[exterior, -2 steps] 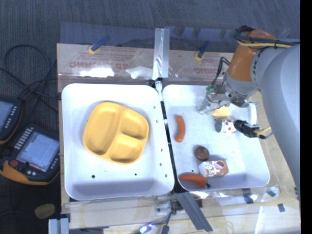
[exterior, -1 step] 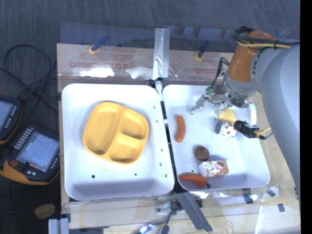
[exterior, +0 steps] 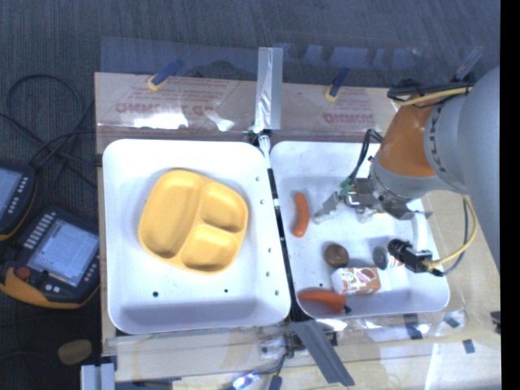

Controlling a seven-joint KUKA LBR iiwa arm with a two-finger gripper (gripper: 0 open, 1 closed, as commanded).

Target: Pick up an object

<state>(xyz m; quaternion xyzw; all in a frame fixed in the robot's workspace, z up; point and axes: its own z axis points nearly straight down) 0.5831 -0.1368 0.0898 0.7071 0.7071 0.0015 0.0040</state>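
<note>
My gripper (exterior: pixel 346 205) hangs over the upper middle of the right bin (exterior: pixel 422 299), below the arm's orange band (exterior: pixel 406 149). It is open, its fingers (exterior: pixel 327 210) spread, and nothing sits between them. An orange sausage (exterior: pixel 301 214) lies just left of the gripper, near the bin's left wall. Below the gripper rest a brown round piece (exterior: pixel 336 255), a small grey piece (exterior: pixel 380 257) and a small jar with a red and white label (exterior: pixel 357 280) on its side. A second reddish sausage (exterior: pixel 322 300) lies at the bin's front edge.
A yellow divided plate (exterior: pixel 195 218) lies in the left bin (exterior: pixel 130 299). A ridge (exterior: pixel 276 218) separates the two bins. A black connector with a yellow cable (exterior: pixel 410 255) hangs at the right side of the right bin. A handheld controller (exterior: pixel 49 254) lies off the bench at the left.
</note>
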